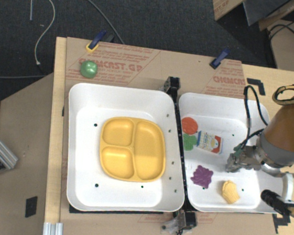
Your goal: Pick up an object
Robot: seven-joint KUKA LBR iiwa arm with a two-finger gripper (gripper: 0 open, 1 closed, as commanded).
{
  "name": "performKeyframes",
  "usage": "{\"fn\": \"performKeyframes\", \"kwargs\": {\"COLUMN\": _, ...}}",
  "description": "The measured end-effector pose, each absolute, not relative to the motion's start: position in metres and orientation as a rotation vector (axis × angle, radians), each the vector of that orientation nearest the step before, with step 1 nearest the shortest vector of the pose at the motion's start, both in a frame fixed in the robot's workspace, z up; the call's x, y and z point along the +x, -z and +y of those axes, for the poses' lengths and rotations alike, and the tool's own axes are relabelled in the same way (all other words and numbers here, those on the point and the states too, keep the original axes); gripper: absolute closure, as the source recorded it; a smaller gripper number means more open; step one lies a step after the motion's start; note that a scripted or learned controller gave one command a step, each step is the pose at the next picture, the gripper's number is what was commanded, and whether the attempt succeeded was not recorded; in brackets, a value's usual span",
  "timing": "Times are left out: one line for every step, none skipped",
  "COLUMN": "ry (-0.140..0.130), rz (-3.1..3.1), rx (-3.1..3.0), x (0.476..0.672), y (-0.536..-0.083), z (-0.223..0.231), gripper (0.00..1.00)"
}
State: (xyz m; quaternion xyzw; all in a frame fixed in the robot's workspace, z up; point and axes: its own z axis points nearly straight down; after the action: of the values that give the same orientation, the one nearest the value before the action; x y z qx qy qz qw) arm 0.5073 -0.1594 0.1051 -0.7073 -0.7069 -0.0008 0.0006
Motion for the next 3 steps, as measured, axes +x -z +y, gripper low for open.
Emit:
{"fn": "performKeyframes", "kwargs": {"ry": 0.004, "rz": -2.225, "rx": -2.224, "x": 0.505, "y": -0.149, "z": -0.160, "gripper": 1.00}}
{"fn": "performKeyframes", "kwargs": {"ry": 0.007, "rz": -2.228, "rx": -2.225, "x": 0.508, "y": -0.213, "z": -0.160, "gripper": 1.00}}
{"fn": "performKeyframes", "kwargs": {"ry": 0.004, "rz": -2.225, "rx": -2.222, "x": 0.509, "y": -0.232, "z": -0.160, "gripper": 1.00}}
